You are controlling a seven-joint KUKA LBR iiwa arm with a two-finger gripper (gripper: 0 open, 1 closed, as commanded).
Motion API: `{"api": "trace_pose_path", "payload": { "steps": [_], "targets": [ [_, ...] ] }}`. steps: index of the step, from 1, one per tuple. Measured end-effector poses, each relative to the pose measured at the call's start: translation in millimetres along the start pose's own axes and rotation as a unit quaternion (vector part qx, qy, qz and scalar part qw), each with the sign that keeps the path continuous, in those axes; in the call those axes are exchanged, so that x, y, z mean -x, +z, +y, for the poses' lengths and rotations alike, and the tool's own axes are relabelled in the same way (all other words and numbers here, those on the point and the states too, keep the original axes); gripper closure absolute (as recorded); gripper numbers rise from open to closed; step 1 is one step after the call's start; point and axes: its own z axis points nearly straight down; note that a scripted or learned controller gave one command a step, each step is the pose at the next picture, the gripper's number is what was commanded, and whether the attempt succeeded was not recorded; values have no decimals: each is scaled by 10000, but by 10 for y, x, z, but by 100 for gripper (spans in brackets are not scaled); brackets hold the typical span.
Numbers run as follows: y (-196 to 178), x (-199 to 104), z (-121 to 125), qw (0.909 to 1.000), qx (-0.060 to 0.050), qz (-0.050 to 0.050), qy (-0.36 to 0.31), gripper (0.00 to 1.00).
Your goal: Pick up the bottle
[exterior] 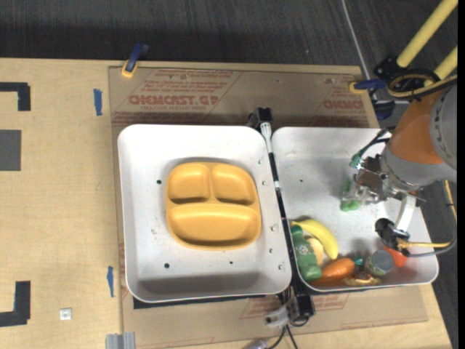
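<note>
A green bottle point(306, 257) with a light label lies on its side in the near left corner of the right bin point(312, 166). It rests against a yellow banana point(322, 235) and an orange carrot-like piece point(336, 269). My gripper point(354, 193) hangs over the middle of the right bin, up and to the right of the bottle and well apart from it. A small green patch shows at the gripper's lower tip. The grey arm with its orange band point(420, 133) comes in from the right.
A grey round object point(379, 262) and a red piece point(399, 256) lie along the right bin's near edge. A yellow divided tray point(213, 202) sits in the left bin point(138, 195). A black cable point(389, 230) dangles below the wrist.
</note>
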Motion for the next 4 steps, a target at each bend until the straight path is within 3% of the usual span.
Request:
{"api": "trace_pose_path", "payload": {
  "steps": [1,2,3,4],
  "targets": [
    [-1032,141,38,9917,-63,-34,1282,100],
    [-949,-57,827,9720,-61,-41,2350,100],
    [-862,92,626,9998,-80,-25,178,100],
    [-791,-147,1103,9993,-55,-24,-366,100]
  ]
}}
